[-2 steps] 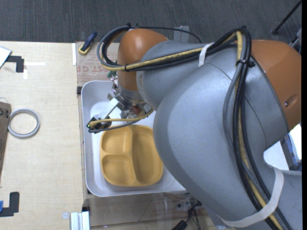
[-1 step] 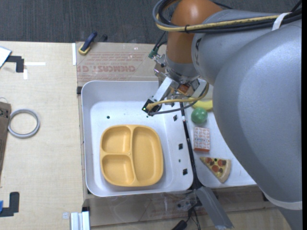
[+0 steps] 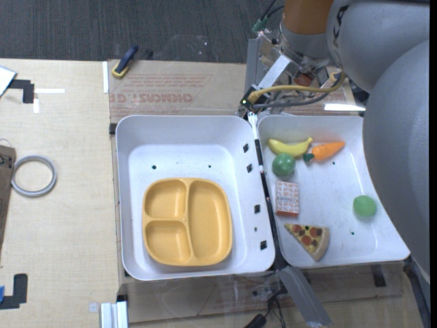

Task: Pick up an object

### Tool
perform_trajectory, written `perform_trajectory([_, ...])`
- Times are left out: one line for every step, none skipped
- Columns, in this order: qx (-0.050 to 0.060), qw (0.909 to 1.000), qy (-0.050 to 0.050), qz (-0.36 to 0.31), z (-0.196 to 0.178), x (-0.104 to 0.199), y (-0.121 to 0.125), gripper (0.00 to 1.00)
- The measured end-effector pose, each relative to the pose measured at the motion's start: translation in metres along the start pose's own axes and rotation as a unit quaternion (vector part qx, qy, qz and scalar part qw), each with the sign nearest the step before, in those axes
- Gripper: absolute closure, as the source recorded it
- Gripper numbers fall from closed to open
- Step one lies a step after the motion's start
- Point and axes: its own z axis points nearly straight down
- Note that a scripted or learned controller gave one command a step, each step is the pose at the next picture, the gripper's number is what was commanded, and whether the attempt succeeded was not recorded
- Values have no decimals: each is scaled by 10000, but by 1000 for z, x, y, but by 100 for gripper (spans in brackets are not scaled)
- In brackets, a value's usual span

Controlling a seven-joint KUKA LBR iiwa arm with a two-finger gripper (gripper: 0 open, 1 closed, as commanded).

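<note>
Your arm (image 3: 382, 80) hangs over the far edge of the right bin (image 3: 382, 248); you cannot tell how the jaws stand. In that bin lie a banana (image 3: 289, 145), carrot (image 3: 326, 150), green apple (image 3: 283, 165), red carton (image 3: 287, 198), pizza slice (image 3: 308, 238) and green ball (image 3: 364, 206). A yellow divided plate (image 3: 187, 221) sits in the left bin (image 3: 130, 203).

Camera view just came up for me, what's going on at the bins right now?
The arm is up behind the far edge of the right bin, above the objects, with nothing seen in its grip. Lying loose in that bin are a banana, a carrot, a green apple, a small red box, a pizza slice and a green ball. The left bin holds a yellow divided plate.
</note>
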Motion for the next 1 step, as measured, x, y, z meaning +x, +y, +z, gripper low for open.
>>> perform_trajectory([-5, 9975, 0, -712, -9, 39, -31, 100])
